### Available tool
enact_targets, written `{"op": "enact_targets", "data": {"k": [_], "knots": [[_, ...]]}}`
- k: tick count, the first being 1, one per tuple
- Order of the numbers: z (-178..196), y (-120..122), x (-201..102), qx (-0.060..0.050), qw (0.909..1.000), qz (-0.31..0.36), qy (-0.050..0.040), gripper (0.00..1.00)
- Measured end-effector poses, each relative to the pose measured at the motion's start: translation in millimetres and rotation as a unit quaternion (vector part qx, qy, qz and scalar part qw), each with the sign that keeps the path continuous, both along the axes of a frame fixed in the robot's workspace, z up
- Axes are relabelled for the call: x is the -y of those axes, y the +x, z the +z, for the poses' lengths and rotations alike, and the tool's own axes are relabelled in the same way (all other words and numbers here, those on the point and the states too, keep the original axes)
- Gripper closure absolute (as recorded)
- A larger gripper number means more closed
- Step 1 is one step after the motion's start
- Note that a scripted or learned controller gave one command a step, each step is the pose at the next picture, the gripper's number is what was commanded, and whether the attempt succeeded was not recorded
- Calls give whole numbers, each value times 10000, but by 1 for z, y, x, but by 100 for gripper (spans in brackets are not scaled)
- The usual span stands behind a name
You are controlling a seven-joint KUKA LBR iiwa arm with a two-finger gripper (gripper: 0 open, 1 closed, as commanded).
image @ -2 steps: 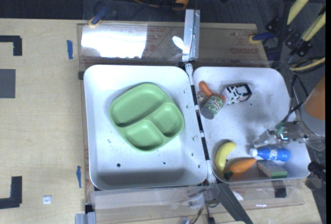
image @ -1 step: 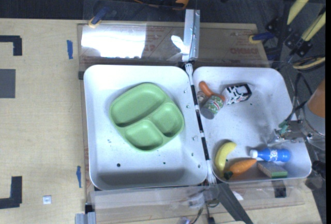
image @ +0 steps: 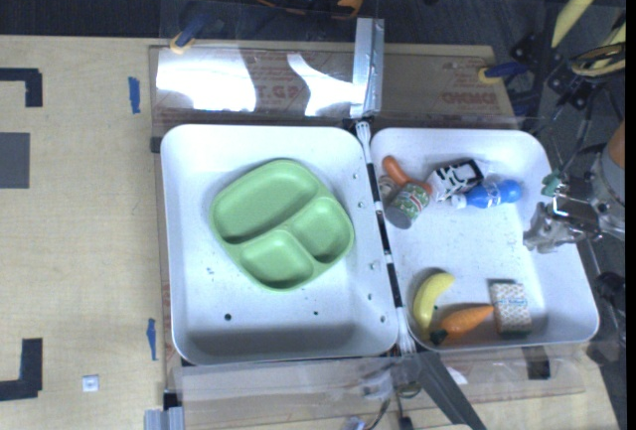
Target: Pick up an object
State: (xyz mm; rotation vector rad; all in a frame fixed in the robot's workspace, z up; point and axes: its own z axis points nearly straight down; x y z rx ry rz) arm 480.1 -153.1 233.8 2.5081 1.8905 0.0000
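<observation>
The right bin (image: pixel 467 249) holds several small objects. Along its far side lie a small orange piece (image: pixel 395 168), a grey can (image: pixel 407 203), a black-and-white item (image: pixel 457 177) and a blue toy (image: pixel 493 193). At its near edge are a yellow banana (image: pixel 430 296), an orange carrot (image: pixel 465 320) and a small patterned box (image: pixel 510 306). My gripper (image: pixel 549 225) hangs over the bin's right rim, apart from all of them, with nothing seen in it.
The left bin (image: pixel 189 249) carries a green divided plate (image: pixel 282 222). A metal divider runs between the bins. Bare floor spans the middle of the right bin. A clear panel and cardboard stand behind both bins.
</observation>
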Motion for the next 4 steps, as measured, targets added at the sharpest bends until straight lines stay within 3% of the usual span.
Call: {"op": "enact_targets", "data": {"k": [1, 2, 3, 4], "knots": [[-6, 130, -13, -1, 9999, -124, -1, 100], [45, 174, -14, 0, 9910, -1335, -2, 100], [17, 186, -58, -22, 9654, -2608, 1, 100], [-41, 161, -49, -19, 9660, -2586, 3, 100]]}}
